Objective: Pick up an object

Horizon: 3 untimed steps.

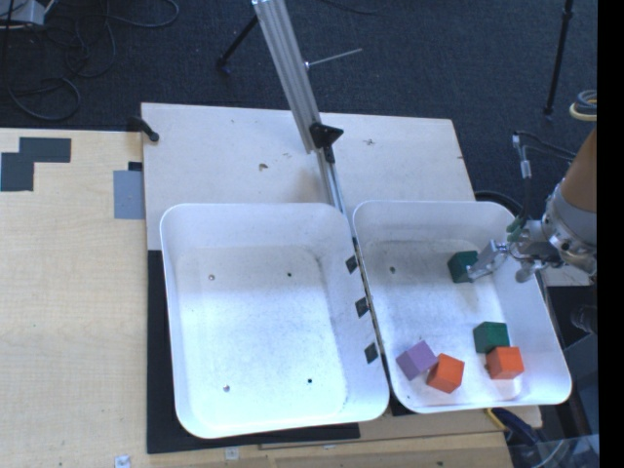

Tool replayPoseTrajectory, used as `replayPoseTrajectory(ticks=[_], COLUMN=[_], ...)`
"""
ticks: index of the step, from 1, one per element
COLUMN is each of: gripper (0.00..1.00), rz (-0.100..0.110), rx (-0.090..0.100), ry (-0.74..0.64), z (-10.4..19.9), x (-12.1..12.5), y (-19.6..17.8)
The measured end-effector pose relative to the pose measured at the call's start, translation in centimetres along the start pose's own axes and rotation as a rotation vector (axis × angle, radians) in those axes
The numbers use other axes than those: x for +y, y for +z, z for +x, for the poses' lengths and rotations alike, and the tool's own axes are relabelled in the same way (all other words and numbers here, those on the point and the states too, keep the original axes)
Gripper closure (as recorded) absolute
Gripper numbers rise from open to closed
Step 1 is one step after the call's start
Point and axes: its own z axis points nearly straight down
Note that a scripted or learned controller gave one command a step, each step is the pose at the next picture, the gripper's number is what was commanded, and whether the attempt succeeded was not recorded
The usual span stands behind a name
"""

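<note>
Item: gripper (pixel 485 264) at dark green block (pixel 462 265), right bin (pixel 546 310).

Arm enters from the right; one finger (pixel 483 269) touches the block's right side, and whether the fingers pinch it or stand spread cannot be told. Block sits mid-bin toward the far right. Near end holds a purple block (pixel 417 359), two orange blocks (pixel 446 372) (pixel 505 362), and a second green block (pixel 490 336). Left bin (pixel 185 261) adjoins.

A pale wooden bench (pixel 68 291) is carrying two shallow white plastic bins (pixel 195 224) side by side, left and right (pixel 546 325).
</note>
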Motion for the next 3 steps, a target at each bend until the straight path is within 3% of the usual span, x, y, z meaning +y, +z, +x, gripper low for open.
replayPoseTrajectory(ticks=[1,2,3], gripper=[0.0,1.0,1.0], rz=[-0.003,0.0,-0.007], rx=[-0.002,-0.002,-0.003], ry=[-0.004,-0.007,-0.004], z=[0.0,0.0,7.4], x=[6.4,6.2,4.3], y=[10.4,9.2,9.9])
